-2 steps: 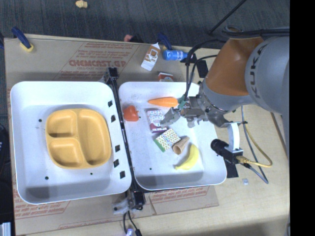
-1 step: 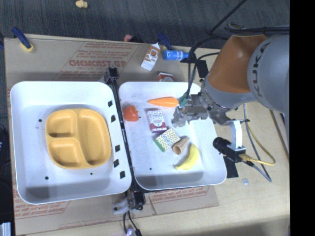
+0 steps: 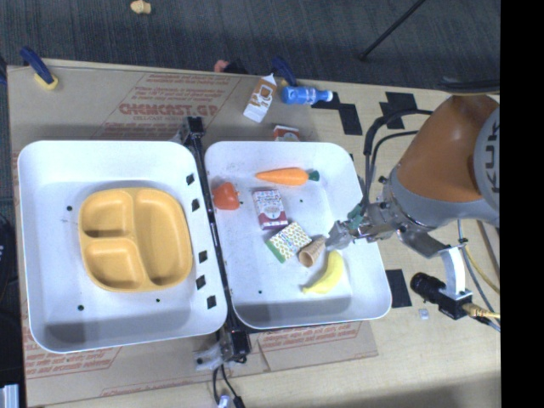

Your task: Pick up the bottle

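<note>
The bottle (image 3: pixel 299 96) is small and blue with a pale cap. It lies on its side on the cardboard behind the right bin (image 3: pixel 361 274), outside the bin. My gripper (image 3: pixel 340 232) is low over the right side of that bin, beside an ice cream cone (image 3: pixel 311 251) and above a banana (image 3: pixel 326 275). That puts it well in front of the bottle and a little to its right. Nothing shows between the gripper's tips.
The right bin also holds a carrot (image 3: pixel 283 176), a red tomato-like piece (image 3: pixel 225 196), a dark red carton (image 3: pixel 269 208) and a green patterned box (image 3: pixel 289 240). A yellow divided plate (image 3: pixel 134 237) fills the left bin (image 3: pixel 34 228). A small carton (image 3: pixel 259 99) lies near the bottle.
</note>
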You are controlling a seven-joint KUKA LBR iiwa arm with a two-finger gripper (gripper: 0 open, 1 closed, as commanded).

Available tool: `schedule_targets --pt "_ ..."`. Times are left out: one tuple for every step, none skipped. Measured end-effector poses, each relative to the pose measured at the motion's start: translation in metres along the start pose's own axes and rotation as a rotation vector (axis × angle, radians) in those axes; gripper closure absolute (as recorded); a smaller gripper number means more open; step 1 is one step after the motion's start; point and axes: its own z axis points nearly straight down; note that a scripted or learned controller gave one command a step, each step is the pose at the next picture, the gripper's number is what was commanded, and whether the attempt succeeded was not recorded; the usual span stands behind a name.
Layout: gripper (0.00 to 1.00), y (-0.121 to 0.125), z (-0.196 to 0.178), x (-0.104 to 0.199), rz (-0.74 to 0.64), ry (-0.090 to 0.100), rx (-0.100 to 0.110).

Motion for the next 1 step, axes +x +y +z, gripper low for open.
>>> schedule_targets --pt "1.00 -0.0020 0.0407 -0.0145 0.148 0.001 0.002"
